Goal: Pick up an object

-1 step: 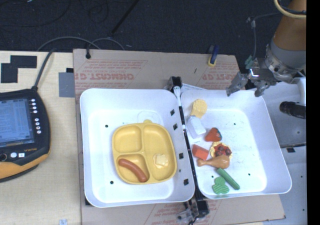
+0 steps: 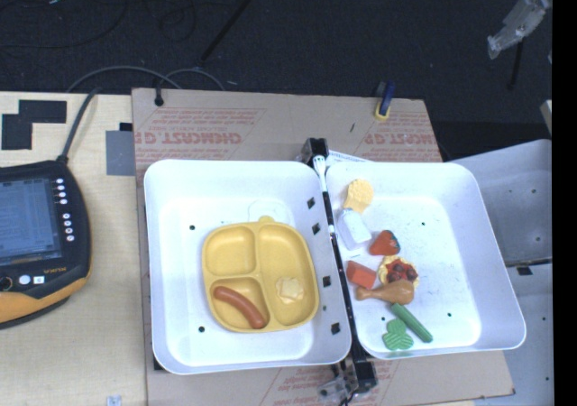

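Well up in the far right corner hangs the gripper (image 2: 517, 22), small and grey over the dark floor, well apart from both bins. Whether it is released or clenched I cannot tell.

The left bin (image 2: 171, 215) holds a yellow tray (image 2: 236, 249). A sausage (image 2: 240, 306) lies in the tray's near-left compartment and a pale lump (image 2: 289, 289) in its near-right one.

The right bin (image 2: 469, 251) carries the loose toys, all crowded toward its left wall: a yellow piece (image 2: 359, 195) farthest back, a white block (image 2: 353, 228) just below it, then a strawberry (image 2: 386, 243). Nearer come an orange wedge (image 2: 361, 274) and a drumstick (image 2: 388, 291) touching it. A green pod (image 2: 412, 323) and a green leaf (image 2: 395, 336) lie nearest the front rim.

A pendant (image 2: 36, 233) lies on the bench at the left.
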Robot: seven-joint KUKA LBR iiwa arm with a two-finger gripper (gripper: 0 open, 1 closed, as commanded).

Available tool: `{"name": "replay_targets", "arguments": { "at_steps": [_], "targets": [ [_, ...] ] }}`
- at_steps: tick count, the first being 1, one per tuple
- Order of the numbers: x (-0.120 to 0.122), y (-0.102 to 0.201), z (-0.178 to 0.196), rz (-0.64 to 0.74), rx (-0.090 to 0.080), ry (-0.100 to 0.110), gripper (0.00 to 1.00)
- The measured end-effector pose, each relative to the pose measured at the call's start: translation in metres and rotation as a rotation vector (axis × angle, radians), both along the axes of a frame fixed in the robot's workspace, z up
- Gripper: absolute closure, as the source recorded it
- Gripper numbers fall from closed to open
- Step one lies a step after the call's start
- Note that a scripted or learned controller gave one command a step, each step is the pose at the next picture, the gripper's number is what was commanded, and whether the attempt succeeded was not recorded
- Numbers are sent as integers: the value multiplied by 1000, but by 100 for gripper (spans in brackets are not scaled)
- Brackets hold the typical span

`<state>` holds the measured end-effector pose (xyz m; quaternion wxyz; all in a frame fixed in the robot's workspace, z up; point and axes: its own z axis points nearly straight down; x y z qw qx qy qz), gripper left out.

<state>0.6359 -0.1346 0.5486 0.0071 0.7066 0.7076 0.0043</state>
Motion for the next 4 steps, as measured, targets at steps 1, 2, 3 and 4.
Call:
{"name": "replay_targets", "arguments": {
  "at_steps": [1, 2, 3, 4],
  "targets": [
    [1, 2, -2, 5, 3, 22, 100],
    [7, 44, -156, 2, 8, 34, 100],
    [-57, 54, -232, -5, 6, 31, 100],
    [-139, 94, -274, 0, 7, 30, 100]
  ]
}}
